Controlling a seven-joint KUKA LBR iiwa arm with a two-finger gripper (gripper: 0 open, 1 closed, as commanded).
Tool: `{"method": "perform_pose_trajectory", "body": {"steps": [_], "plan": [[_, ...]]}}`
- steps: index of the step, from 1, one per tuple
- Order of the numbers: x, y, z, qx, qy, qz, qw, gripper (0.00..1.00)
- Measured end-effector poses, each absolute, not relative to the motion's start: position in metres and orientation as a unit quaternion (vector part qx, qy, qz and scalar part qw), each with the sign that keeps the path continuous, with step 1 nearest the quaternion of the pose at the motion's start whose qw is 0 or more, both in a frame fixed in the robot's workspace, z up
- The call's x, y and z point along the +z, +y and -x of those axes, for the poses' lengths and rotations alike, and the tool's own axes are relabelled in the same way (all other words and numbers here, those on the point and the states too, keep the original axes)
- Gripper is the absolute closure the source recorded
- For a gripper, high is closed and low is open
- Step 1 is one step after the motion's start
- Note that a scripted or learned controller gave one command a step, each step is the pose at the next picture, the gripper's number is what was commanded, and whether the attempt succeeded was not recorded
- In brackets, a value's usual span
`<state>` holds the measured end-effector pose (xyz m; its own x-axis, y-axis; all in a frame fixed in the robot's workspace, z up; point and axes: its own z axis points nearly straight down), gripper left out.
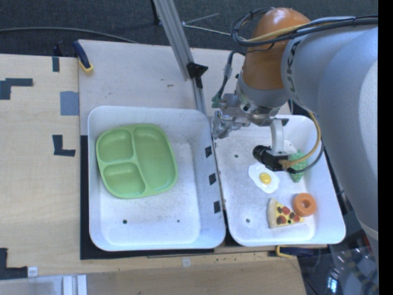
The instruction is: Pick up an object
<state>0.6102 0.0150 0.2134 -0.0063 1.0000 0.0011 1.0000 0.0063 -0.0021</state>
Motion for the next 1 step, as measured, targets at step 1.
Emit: {"method": "perform_pose_trajectory", "body": {"steps": [1], "plan": [[0.2129, 0.0669, -0.6122, 0.0002, -0.710, 0.705, 0.001, 1.00]]}}
